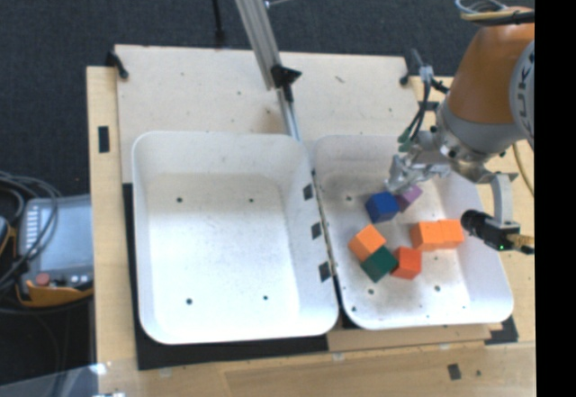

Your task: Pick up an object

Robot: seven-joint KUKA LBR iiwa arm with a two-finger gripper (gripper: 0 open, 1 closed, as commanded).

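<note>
Where blocks cluster, the gripper (402,181) seemingly touches the blue cube (382,206).

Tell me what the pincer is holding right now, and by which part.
That cannot be told. The pincer is low in the right bin, right by the blue block and a small purple piece, but no object is visibly between its fingers.

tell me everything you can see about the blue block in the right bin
The blue block is a small cube-like piece with a matte, solid blue surface, possibly foam or painted wood. It sits slightly turned on the floor of the right bin, in its upper middle part. A small purple block lies right beside it, seemingly touching. The hand hangs just above it. An orange block lies a short way below, apart from it.
</note>
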